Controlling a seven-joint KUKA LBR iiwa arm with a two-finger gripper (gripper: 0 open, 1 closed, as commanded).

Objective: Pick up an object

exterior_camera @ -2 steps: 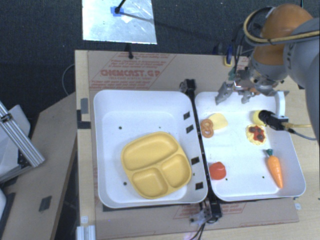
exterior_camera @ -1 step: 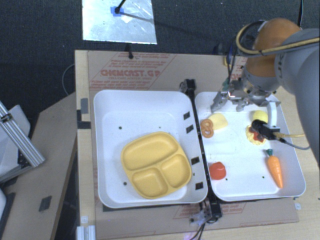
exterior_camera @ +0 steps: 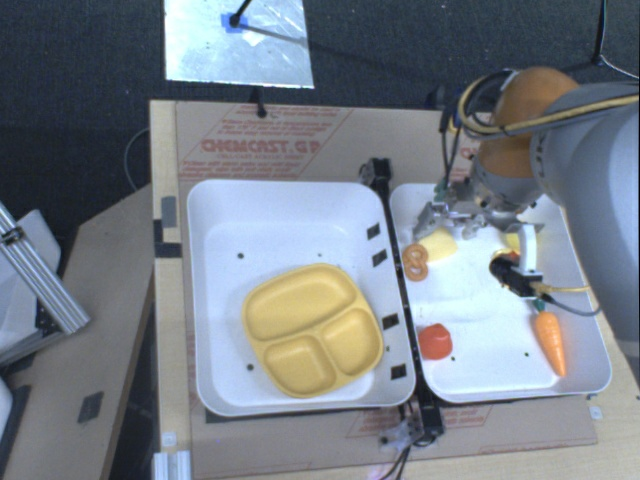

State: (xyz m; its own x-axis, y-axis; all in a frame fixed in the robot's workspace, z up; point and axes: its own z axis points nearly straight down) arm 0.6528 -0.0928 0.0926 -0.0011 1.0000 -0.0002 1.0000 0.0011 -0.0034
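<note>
The gripper point(exterior_camera: 452, 218) is hanging low over the right bin point(exterior_camera: 590, 368), just above a pale yellow block point(exterior_camera: 436, 245), while an orange ring point(exterior_camera: 415, 261), a red cup point(exterior_camera: 435, 341) and a carrot point(exterior_camera: 550, 341) are lying nearby, and 1 yellow divided tray point(exterior_camera: 312, 328) is sitting in the left bin point(exterior_camera: 215, 268).

Single fixed camera above bench point(exterior_camera: 300, 133), looking down at slant. Both white bins point(exterior_camera: 290, 203) fully in frame, mid-distance. Arm point(exterior_camera: 585, 133) enters from view's right side.
</note>
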